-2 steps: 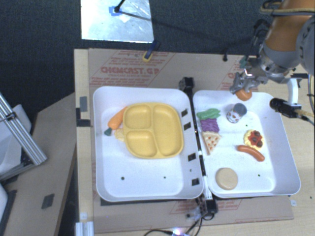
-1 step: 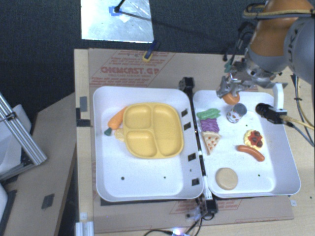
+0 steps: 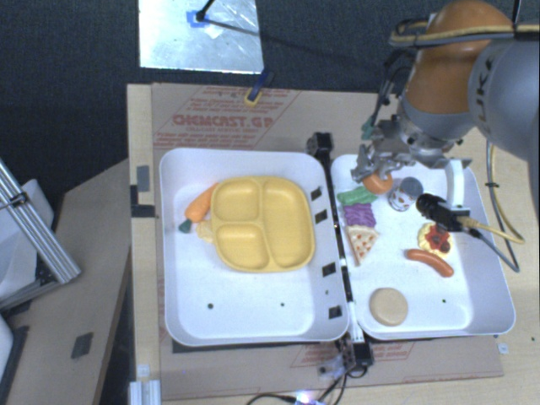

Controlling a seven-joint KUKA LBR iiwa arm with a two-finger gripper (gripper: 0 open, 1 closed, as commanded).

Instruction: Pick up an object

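Camera view: looks down at a slant on both bins; the arm reaches in from the right.
Likely target: a small orange rounded toy piece [image 3: 380, 184] at the far left of the right shallow white bin [image 3: 498, 310], lying on the bin floor.
Gripper [image 3: 369, 169]: low over the far edge of the orange piece, apparently touching or just above it.
Grip state: I cannot tell whether it is wide or closed, as the wrist hides it; nothing is visibly held.
Close neighbours: a green leafy toy piece [image 3: 355, 197] just beside the orange one, a purple toy bunch [image 3: 360, 215] next to that, and a grey round cap-like item [image 3: 408, 190] on the other side.
Further in the bin: a triangular toy pizza slice [image 3: 362, 244], a red-orange toy sausage [image 3: 429, 261], a red-and-yellow toy piece [image 3: 436, 239], and a beige round disc [image 3: 389, 305], well apart.
Left shallow white bin [image 3: 181, 310]: holds a yellow divided plastic plate [image 3: 257, 224] with an orange toy carrot [image 3: 200, 202] at its edge.
Worktop [image 3: 93, 218]: pale, carrying both bins.
Step in hand: by my reading, the descent onto the object, with the grasp not yet confirmed.
Next move calls for: closing squarely on the orange piece without catching the green one, then lifting straight up.
Risk: the rounded shape may slip out.
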